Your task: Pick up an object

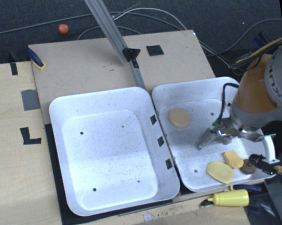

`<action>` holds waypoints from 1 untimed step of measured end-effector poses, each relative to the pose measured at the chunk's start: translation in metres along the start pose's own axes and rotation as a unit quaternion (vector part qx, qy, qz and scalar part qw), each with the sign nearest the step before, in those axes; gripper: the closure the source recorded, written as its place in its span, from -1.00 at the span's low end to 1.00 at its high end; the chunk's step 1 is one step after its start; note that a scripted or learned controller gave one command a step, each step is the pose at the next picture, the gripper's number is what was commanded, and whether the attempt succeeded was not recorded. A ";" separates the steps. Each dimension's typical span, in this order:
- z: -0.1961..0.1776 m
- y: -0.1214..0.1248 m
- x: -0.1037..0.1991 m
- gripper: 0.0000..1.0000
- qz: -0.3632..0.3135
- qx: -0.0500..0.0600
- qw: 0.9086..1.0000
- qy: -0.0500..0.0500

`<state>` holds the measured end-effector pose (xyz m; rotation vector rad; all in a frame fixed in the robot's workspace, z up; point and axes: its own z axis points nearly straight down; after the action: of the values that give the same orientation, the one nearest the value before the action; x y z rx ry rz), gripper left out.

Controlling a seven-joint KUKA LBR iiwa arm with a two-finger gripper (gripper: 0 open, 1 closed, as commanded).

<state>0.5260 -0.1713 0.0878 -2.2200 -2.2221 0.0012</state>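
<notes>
In the right bin (195,91) lie a round tan disc (179,118) near its back left, a pale yellow oval piece (220,172) at the front, a small orange-tan block (233,159) beside it, and a dark brown piece (248,167) at the front right. My gripper (206,140) reaches in from the right and hangs low over the middle of that bin, its grey fingers pointing left. It is between the tan disc and the yellow piece, touching neither. Nothing shows between the fingers.
The left bin (107,151) stands beside the right one. A yellow tool with a black tip (228,199) lies on the bench just in front of the right bin. A metal pole (110,30) slants across the back. Cables trail at the right.
</notes>
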 end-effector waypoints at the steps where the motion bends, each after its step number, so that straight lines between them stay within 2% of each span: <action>1: -0.013 0.001 -0.001 1.00 0.000 -0.002 1.000 -0.001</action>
<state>0.5270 -0.1723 0.1007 -2.2238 -2.2242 -0.0012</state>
